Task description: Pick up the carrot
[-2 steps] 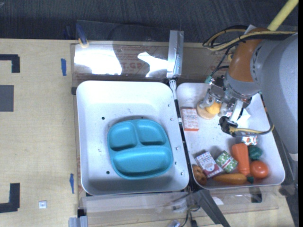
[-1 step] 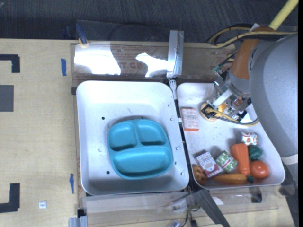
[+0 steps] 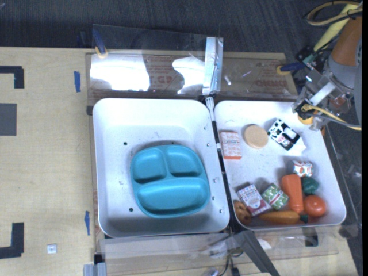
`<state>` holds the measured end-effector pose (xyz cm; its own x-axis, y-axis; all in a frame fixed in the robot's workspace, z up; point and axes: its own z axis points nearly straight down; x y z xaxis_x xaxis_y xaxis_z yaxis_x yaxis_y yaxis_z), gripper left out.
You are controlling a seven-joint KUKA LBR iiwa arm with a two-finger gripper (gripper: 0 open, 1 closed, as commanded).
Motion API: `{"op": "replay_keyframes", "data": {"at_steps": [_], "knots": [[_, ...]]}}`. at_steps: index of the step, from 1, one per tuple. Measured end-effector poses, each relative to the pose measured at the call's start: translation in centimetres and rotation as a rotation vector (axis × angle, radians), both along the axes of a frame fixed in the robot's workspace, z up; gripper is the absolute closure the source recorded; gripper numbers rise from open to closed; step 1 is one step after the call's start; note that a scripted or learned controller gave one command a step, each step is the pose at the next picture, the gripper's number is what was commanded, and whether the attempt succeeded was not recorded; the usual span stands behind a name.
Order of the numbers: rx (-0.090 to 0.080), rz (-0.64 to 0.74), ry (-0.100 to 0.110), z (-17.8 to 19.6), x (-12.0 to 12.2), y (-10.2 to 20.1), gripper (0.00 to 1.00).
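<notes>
White plastic formed both shallow bins, set side by side on the pale wooden counter (image 3: pixel 40 171) and touching along their inner rims. The left bin (image 3: pixel 109 154) held a blue divided tray (image 3: pixel 169 180) near its middle, with bare floor around it on every side. In the right bin (image 3: pixel 253 114) the things crowded the near end, leaving open floor in the middle and along the far wall. The carrot (image 3: pixel 292 192) stood close to the right wall, its long axis running roughly from far to near, green top beside its right flank, a red tomato (image 3: pixel 314 206) just beside its near end and a green packet (image 3: pixel 275 196) on its left. A second orange piece (image 3: pixel 280 217) lay crosswise along the near rim below it. A tan disc (image 3: pixel 256 136), a small orange-printed box (image 3: pixel 230 144) and a black-and-white card (image 3: pixel 283 134) sat well apart from the carrot, farther up. The gripper (image 3: pixel 310 109) hung over the bin's far right corner, well away from the carrot; whether it was apart or together could not be told.
</notes>
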<state>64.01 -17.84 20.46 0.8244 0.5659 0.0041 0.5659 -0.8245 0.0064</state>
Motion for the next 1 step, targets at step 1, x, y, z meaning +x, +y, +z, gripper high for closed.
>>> {"op": "replay_keyframes", "data": {"at_steps": [1], "knots": [[0.002,-0.177,0.007,1.53,1.64,-4.49,1.0]]}}
